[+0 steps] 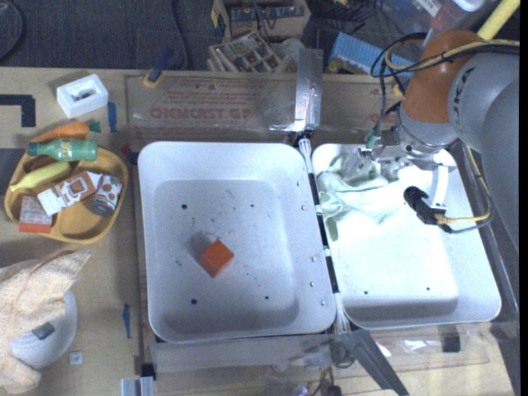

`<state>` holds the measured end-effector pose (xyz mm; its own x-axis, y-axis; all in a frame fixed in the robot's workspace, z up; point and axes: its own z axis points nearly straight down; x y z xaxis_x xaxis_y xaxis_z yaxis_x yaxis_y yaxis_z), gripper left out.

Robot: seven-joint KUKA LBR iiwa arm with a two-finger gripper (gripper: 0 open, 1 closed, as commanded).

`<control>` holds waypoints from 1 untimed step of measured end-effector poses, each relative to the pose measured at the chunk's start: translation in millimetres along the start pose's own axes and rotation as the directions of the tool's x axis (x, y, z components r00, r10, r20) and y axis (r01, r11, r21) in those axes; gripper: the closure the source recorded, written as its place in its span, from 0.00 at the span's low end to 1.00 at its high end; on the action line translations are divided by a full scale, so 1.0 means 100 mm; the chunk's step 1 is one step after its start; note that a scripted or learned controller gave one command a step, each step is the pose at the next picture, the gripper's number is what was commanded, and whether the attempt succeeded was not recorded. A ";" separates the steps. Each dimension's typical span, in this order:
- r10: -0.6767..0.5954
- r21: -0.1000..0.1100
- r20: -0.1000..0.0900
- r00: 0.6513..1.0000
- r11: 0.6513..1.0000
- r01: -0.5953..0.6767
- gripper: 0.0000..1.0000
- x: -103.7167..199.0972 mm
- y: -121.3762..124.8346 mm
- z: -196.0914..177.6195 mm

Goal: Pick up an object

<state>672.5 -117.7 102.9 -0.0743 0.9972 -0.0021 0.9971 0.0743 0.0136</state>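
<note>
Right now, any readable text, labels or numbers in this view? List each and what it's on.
"CHEMCRET G?": red lettering on the clear plastic sheet behind the left bin; blurred, so the reading is uncertain.
Food packets in the yellow bowl: print too small to read.
White box at far left: dark mark on top, not legible.
Orange block: no marking to be seen.

We see the claw (360,165) low at the far end of the right bin (429,304), over a crumpled pale cloth (356,198). An orange block (217,257) lies alone in the left bin (165,180), well apart from it.
</note>
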 end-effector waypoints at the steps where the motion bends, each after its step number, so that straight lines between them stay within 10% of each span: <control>1: 0.077 0.012 0.001 0.997 0.997 -0.077 0.00 -0.64 -0.09 -0.99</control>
<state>667.3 -181.7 201.5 0.0029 1.0000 -0.0021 1.0000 -0.0029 0.0022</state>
